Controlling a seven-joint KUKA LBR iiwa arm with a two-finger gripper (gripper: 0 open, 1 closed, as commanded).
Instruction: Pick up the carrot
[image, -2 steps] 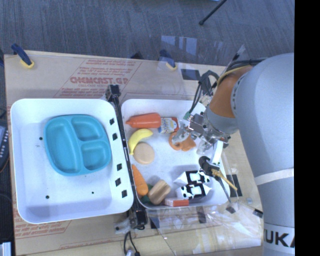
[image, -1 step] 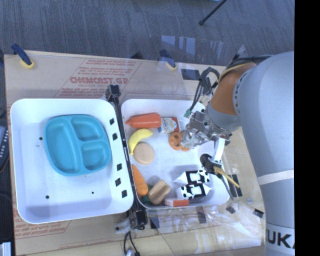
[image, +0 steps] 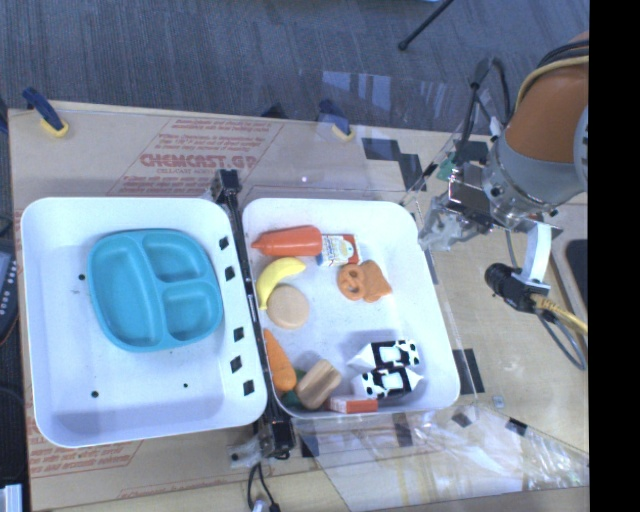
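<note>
The carrot (image: 279, 360) is a slim orange piece with a green end. It lies along the left wall of the right bin (image: 430, 300), near the front corner, touching a tan bread roll (image: 318, 383). My gripper (image: 444, 226) hangs outside that bin, just past its far right corner, well away from the carrot. Nothing shows in its grasp.
The right bin also holds a red-orange sausage (image: 288, 240), a small carton (image: 340, 249), a banana (image: 276, 277), a tan disc (image: 289, 307), an orange pretzel shape (image: 362, 282) and a black-and-white checkered object (image: 391, 368). A blue divided plate (image: 155, 288) fills the left bin (image: 50, 380).
</note>
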